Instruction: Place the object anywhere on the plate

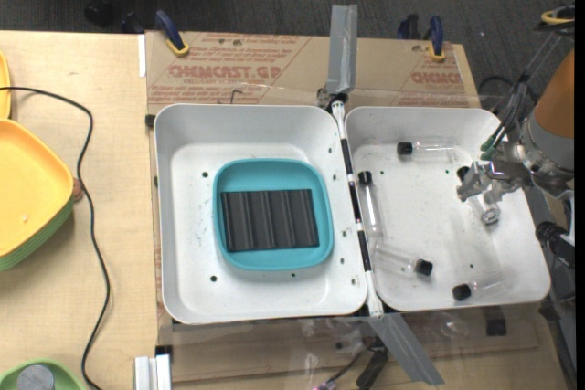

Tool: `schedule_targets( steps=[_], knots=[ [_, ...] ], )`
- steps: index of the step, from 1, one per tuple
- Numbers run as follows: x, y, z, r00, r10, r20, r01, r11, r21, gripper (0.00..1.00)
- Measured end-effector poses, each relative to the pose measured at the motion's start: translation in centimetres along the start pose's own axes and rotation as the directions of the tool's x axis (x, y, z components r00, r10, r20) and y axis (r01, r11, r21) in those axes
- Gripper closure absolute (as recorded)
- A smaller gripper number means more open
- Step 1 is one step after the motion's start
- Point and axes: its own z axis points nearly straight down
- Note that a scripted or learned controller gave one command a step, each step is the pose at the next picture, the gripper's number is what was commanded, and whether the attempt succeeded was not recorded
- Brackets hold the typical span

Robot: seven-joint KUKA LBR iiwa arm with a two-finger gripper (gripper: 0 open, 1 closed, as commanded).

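Note:
A teal plate with a dark ridged middle lies in the left bin. Several clear tubes with black caps lie in the right bin: one at the back, one along the left wall, one near the front and one at the front right. My gripper hangs low over the right side of the right bin, away from the plate. Nothing recognisable shows in its grasp.
A cardboard sheet clamped at the back lies under both bins. A yellow dish and a black cable sit on the wooden bench to the left. A grey divider bar stands behind the bins.

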Motion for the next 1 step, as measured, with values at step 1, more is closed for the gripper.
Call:
schedule_targets(
  steps=[1],
  knots=[
    [-0.01,0.00,-0.01,1.000,0.000,0.000,0.000,1.000,0.000,0.00]
  ],
)
